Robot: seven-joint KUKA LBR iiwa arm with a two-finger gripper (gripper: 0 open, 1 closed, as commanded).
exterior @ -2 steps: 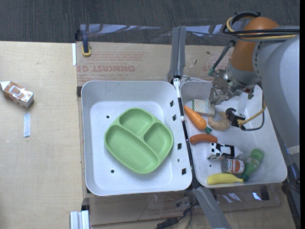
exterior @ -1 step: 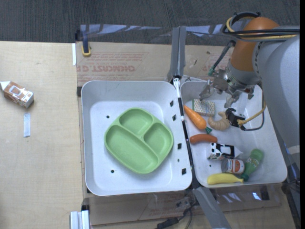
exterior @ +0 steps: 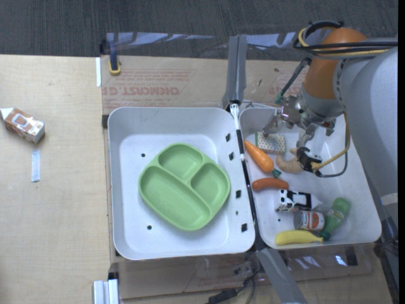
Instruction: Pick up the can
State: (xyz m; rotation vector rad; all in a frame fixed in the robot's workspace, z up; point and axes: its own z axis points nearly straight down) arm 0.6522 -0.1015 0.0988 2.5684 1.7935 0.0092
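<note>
The grey arm with its orange band [exterior: 326,56] reached in from three o'clock over the far end of the right-hand shallow white bin [exterior: 354,189]. The left-hand shallow white bin [exterior: 126,170] bore a light green plastic plate with three compartments [exterior: 184,186] at its centre. Beyond both bins, at twelve o'clock, lay a flat brown cardboard sheet [exterior: 164,84] with red printed letters, upside down and mirrored from this angle; a word like "CHEMICAL" could be guessed at, no more.

The two-finger gripper [exterior: 290,126] hung over the right bin's twelve o'clock end, just above a small speckled grey sponge-like pad [exterior: 271,143]. Whether its fingers were parted or closed could not be told, and nothing showed between them.

At that pad's seven o'clock lay an orange toy carrot [exterior: 259,156], and below it a red-orange toy sausage [exterior: 269,183]. The small can with a red and white label [exterior: 309,220] lay on its side toward the bin's six o'clock end, well apart from the gripper, its label too small to read. A green plastic bottle [exterior: 337,212] touched it at three o'clock; a yellow toy banana [exterior: 299,237] lay just beside it at six o'clock; a black and white toy cow [exterior: 292,201] stood at its eleven o'clock.

On the bench at nine o'clock sat a small orange and white carton [exterior: 24,125], its printing illegible.
</note>
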